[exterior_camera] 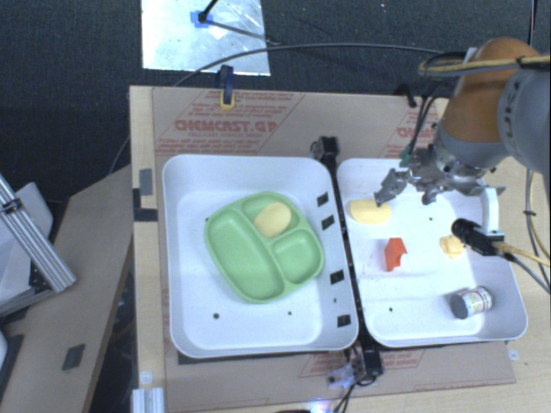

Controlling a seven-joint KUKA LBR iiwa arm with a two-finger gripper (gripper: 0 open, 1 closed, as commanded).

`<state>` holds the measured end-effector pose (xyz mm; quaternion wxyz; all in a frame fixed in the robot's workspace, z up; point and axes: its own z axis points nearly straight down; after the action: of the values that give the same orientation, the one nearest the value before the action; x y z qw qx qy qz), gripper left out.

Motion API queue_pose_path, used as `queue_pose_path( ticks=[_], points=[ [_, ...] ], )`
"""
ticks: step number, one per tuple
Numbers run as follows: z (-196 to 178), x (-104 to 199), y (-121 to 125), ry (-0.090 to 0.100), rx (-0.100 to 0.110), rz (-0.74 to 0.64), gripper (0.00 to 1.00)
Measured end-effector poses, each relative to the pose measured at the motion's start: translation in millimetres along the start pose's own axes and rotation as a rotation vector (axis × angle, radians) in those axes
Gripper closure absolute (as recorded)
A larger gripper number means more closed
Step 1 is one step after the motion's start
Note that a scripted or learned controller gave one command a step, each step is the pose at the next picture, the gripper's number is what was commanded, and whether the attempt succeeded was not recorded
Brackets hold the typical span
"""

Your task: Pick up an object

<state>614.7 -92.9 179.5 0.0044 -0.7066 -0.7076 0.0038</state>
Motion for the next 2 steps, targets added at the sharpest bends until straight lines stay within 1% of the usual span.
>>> queue_pose_path(
  ticks=[1, 2],
  points=[
    [-7.2, 0.1, 2.9, -0.001, -0.012, -0.002, 0.0],
    [46.4, -10.2, 3.7, -0.001, -0.009, 0.0, 0.0]
  ],
)
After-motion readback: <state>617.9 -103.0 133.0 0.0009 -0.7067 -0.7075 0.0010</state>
